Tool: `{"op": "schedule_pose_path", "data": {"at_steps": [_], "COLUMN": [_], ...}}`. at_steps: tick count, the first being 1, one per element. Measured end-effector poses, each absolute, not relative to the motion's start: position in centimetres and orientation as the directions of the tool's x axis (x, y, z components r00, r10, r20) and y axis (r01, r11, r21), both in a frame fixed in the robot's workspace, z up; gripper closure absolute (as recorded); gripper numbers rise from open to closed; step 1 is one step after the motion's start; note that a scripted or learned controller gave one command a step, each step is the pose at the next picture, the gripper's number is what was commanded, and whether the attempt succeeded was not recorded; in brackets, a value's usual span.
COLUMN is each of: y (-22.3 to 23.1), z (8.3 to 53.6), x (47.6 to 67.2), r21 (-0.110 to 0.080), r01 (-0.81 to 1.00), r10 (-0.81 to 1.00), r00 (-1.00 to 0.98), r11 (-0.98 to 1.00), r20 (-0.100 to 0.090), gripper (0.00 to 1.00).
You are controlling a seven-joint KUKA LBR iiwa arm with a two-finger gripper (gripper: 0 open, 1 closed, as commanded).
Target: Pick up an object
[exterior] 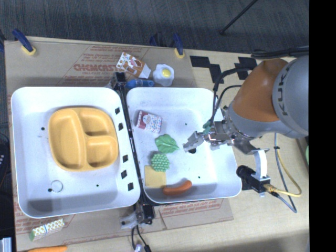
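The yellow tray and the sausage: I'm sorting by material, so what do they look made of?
Yellow tray: probably molded plastic, matte to satin, with rounded compartments and a soft sheen. Sausage: likely toy plastic or rubber, smooth and uniformly orange-red with a slight gloss; the view leaves it uncertain.

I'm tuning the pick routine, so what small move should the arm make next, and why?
Probably a short shift to the view's left, then down: the gripper hangs over bare floor of the right bin, and the green leaf lies just beside it, apart from the other items.
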State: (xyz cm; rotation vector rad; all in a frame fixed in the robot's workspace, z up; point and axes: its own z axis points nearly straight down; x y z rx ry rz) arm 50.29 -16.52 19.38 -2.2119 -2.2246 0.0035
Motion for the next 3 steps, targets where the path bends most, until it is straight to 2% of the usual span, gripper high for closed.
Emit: {"op": "schedule_pose_path", "data": {"at_steps": [1,2,3], "y": [-9.7,-9.7,-7.4], "z": [9.1,10.1,19.2], "x": [50.5,50.5,55.5], "r21": [-0.005,-0.007,-0.003], "r01": [0.994,0.995,0.966], "r10": [0.994,0.995,0.966], "r00": [0.105,0.101,0.257], "r11": [-0.105,-0.101,-0.257], "r20": [0.002,0.002,0.001], "gripper": [0.0,1.0,1.0]}}
